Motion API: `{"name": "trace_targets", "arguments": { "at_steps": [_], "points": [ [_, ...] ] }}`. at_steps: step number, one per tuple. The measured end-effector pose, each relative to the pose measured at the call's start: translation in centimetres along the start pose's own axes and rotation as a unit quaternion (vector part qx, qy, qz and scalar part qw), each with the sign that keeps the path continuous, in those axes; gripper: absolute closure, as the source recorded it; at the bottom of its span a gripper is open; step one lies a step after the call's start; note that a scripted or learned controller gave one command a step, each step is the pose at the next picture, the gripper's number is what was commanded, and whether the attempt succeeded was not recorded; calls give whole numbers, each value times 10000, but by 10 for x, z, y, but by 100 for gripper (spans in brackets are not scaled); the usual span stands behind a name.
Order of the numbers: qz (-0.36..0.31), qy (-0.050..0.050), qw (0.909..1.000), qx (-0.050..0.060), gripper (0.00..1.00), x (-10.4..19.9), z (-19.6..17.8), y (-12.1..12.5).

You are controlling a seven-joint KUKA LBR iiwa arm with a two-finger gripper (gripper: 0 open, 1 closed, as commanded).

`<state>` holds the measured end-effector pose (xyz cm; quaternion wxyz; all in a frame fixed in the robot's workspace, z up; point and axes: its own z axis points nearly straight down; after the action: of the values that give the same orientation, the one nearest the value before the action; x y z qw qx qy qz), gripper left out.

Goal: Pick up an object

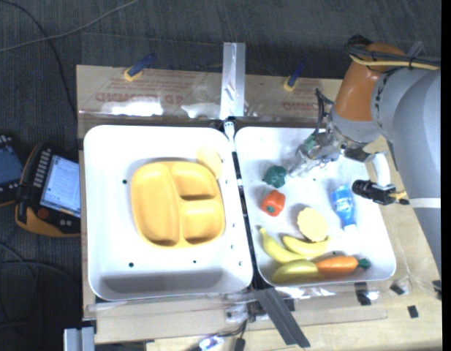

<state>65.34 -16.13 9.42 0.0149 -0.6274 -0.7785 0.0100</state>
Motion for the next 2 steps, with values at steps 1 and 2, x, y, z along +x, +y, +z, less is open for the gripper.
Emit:
{"name": "trace_targets", "arguments": {
  "at_steps": [1, 2],
  "points": [
    [9, 42, 10000, 39, 0, 3, 1, -1],
    [602, -46, 9981, -148, 0, -57, -54, -32]
  ]
}}
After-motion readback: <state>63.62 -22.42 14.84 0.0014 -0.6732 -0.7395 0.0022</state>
